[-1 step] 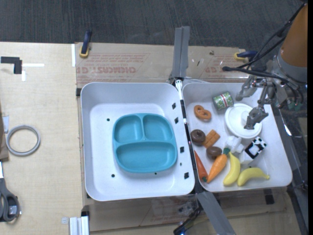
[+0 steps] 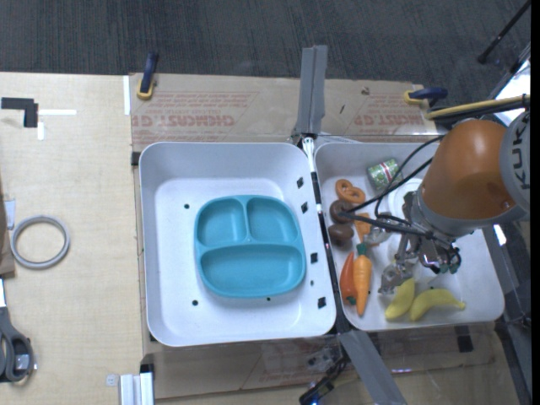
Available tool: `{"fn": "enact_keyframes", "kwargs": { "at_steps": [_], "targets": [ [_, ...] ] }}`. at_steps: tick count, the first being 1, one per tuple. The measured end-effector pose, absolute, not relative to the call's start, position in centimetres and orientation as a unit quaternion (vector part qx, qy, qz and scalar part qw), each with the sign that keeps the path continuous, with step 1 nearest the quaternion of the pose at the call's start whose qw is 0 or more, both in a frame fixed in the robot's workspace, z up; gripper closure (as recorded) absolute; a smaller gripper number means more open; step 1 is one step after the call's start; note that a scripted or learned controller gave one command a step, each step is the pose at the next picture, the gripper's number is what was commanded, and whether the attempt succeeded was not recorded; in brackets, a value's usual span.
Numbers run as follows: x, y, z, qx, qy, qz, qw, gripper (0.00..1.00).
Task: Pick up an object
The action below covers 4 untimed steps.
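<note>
- While the gripper (image 2: 403, 264) hangs low in the right bin (image 2: 485, 298), its finger state cannot be told.
- Just below it — yellow bananas (image 2: 422, 302); left of it, a carrot (image 2: 361, 281).

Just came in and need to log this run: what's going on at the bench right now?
The arm has reached into the right bin, and its gripper hangs low over the toy food there, just above the bananas and beside the carrot. Nothing shows between its fingers, so no object is picked yet. The left bin holds a blue divided plate.
</note>
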<state>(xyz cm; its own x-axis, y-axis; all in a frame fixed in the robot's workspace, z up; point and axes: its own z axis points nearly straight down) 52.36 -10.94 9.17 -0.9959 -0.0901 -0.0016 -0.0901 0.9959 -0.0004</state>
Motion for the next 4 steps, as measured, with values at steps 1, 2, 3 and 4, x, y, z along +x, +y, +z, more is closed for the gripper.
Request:
{"fn": "enact_keyframes", "kwargs": {
  "at_steps": [1, 2, 3, 4],
  "targets": [
    [48.4, -10.4, 9.2, 0.032, 0.999, 0.0001, 0.001, 0.00],
    [53.6, -16.7, 9.2, 0.051, 0.999, -0.0002, 0.002, 0.00],
    [53.7, -16.6, 10.2, 0.050, 0.999, -0.0007, 0.004, 1.00],
    [53.7, -16.6, 10.2, 0.050, 0.999, -0.0007, 0.004, 0.00]
  ]
}}
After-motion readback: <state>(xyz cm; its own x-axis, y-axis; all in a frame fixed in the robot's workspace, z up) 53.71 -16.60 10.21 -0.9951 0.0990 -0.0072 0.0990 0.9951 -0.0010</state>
